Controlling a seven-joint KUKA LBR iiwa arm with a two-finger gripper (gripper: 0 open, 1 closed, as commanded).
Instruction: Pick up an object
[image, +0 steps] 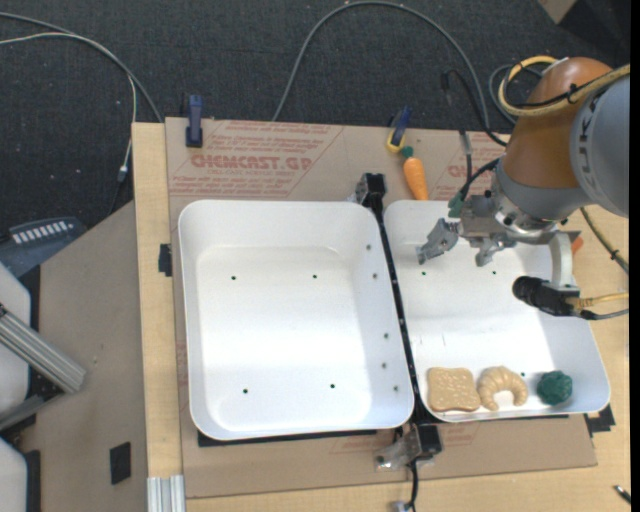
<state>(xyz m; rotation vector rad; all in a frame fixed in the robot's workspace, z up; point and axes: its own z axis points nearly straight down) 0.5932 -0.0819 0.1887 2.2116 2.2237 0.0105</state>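
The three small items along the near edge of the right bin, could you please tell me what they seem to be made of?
The tan square toast slice, the pale curved croissant and the dark green round lump all look like moulded plastic or foam toy food: uniform colour, matte, rounded edges. The view leaves it open which. The shallow white right bin looks like thin, smooth formed plastic.

Brown bench (270, 165), two white bins (290, 320) side by side, orange carrot (415, 178) at far edge
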